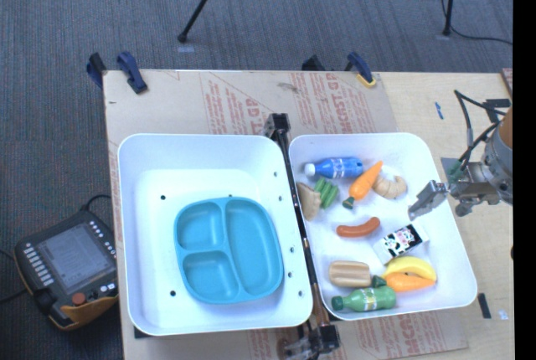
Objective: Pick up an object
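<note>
Hard to tell whether the hand point(429, 201) is open or closed; seen at a slant at the right rim of the right bin point(452, 262), hanging over the wall, with nothing visibly gripped. Nearest candidates just below and to its left: the black-and-white carton point(399, 241), lying tilted on the bin floor, and the red sausage point(358, 227) a little further in. Crowded farther toward the near wall: banana point(409, 267) resting against an orange piece point(412, 282), green bottle point(363, 299) touching a bread roll point(349, 273). Toward the far wall, blue bottle point(335, 167), carrot point(366, 180) and croissant point(390, 187) close together. Likely trouble: a descent so near the rim, clipping the bin wall or nudging the whole bin on the counter point(209, 99). Also likely: closing on the carton's corner and squeezing it out sideways, given its skewed lie. Among the banana cluster, a risk of catching two things at once or pinching a rounded side and losing it on the lift. Rolling of either bottle under a glancing touch. Left bin point(138, 182) with the blue divided plate point(228, 249) well apart, no concern yet.
</note>
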Controlling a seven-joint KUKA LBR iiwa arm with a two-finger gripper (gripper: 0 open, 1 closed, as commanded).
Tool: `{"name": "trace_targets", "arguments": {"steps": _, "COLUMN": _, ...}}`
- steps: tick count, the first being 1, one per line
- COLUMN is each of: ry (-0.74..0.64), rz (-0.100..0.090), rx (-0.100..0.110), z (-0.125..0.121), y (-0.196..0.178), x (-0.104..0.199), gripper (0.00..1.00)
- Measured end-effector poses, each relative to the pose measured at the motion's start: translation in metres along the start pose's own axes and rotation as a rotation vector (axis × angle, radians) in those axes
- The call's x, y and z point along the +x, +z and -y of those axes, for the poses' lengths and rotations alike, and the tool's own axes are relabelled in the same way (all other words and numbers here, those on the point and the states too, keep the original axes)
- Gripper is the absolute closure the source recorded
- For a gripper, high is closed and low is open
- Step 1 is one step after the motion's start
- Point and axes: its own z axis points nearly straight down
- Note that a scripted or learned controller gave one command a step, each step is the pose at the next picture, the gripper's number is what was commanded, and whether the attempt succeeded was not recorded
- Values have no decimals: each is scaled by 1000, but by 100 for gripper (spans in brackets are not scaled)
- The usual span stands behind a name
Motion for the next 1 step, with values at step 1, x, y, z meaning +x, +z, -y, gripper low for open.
{"name": "trace_targets", "arguments": {"steps": 1, "ry": 123, "rz": -1, "rx": 3, "z": -58, "y": 124, "x": 46, "gripper": 0}}
